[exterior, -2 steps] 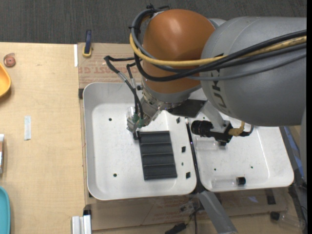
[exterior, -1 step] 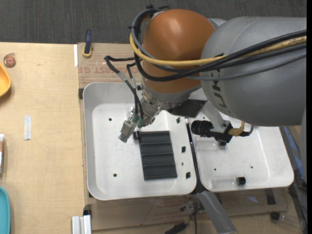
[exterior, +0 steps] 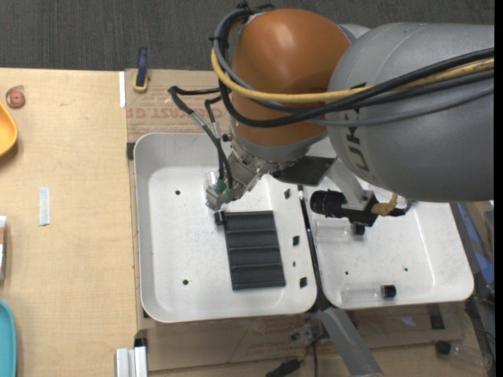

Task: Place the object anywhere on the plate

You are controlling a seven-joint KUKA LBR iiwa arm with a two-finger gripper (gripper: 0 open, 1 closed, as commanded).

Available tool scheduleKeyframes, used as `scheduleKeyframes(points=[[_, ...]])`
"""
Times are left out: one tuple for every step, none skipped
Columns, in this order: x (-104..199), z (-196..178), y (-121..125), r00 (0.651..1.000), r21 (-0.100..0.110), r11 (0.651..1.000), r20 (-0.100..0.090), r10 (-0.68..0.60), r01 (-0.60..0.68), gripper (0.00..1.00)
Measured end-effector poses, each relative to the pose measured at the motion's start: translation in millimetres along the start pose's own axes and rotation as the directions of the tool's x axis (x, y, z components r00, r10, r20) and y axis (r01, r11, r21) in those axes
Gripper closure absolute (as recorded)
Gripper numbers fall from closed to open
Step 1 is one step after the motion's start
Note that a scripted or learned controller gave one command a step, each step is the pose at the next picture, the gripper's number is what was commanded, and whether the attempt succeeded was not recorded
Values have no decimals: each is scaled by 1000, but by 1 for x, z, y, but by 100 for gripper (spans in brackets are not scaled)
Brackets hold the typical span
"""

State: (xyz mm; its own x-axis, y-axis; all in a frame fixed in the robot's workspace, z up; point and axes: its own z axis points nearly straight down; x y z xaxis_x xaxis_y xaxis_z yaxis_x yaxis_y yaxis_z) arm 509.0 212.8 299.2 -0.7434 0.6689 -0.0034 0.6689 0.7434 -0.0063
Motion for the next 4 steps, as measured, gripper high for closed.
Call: scheduleKeyframes(points=[[0, 0, 0, 1000, 0, 1000, 0, 1, -1, 0], [-1, -8, 0, 1000, 2, 1000, 1, 0, 0, 100], [-7, 48, 11, 977, -4, 977, -3, -214, 214, 100], [-36, 120, 53, 848, -7, 848, 0, -529, 529, 100]])
